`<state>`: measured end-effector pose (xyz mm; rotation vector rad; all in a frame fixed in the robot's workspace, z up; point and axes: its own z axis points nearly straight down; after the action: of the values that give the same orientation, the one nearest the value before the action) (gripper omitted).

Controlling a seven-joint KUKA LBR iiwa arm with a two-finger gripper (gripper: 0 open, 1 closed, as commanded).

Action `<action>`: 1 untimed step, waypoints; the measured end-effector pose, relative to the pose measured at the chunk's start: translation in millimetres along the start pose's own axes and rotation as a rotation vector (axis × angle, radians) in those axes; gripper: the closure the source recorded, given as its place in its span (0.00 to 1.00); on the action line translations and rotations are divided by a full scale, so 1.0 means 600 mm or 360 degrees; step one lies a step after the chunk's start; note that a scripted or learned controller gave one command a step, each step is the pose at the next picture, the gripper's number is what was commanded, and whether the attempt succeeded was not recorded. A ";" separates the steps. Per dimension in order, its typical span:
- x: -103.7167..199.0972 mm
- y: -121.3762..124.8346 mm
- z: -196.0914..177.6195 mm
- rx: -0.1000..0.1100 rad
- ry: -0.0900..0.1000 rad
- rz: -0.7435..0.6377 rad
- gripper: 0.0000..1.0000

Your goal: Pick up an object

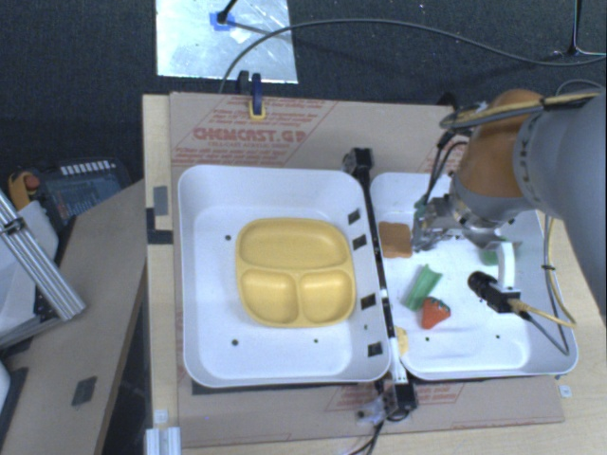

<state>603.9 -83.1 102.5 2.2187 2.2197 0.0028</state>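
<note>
Low over right bin (493, 349), upper-left part, at end of arm (531, 159). Jaws: can't tell if released or clenched, hidden by wrist hardware. Nothing seen between them. Nearest obj = tan-brown slab (395, 240), just beside jaws toward view's left, close to the bin's divider wall. Squarish, slightly longer up-down in view. Green piece (423, 286) and red-orange piece (434, 313) near, further toward front edge; touching each other or not, can't tell. Prob needs short shift toward divider to centre over slab. Yellow tray (294, 271) in left bin (209, 254), well apart, unlikely target.
</note>
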 end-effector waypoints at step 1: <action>-0.002 0.021 -0.093 -0.0007 0.0000 -0.0005 1.00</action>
<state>616.1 -84.3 158.4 2.2132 2.2211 0.0075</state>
